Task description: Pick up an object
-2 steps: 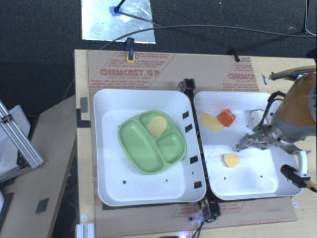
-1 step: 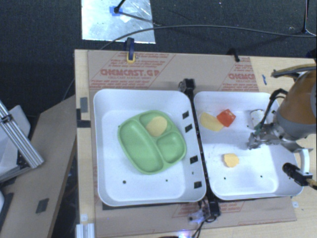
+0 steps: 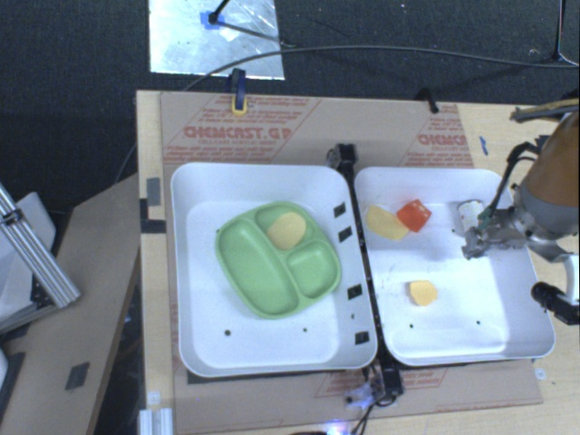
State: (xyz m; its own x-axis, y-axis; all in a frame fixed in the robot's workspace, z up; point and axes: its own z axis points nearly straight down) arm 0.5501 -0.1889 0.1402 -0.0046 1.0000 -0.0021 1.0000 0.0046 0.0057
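Two white bins: the left bin point(image 3: 204, 333) holds one green divided plate point(image 3: 263, 279) with one yellow piece point(image 3: 288, 230). The right bin point(image 3: 462, 333) holds three objects: pale yellow piece point(image 3: 387, 223), red block point(image 3: 414, 215), small yellow chunk point(image 3: 422, 292). The gripper point(image 3: 475, 243) hovers right of the red block, holding nothing visible; its spread can't be judged.

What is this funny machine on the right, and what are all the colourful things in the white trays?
That is a robot arm, grey with an orange band. At its end is a tool for grabbing things. It hangs over the right bin, and nothing can be seen in it. The picture comes from one camera up above, looking down at a slant. On the bench are two shallow white bins. The left bin holds a green plate with sections, and a yellow piece lies in one of them. The right bin holds a red piece touching a pale yellow one, and a small yellow piece lying apart.
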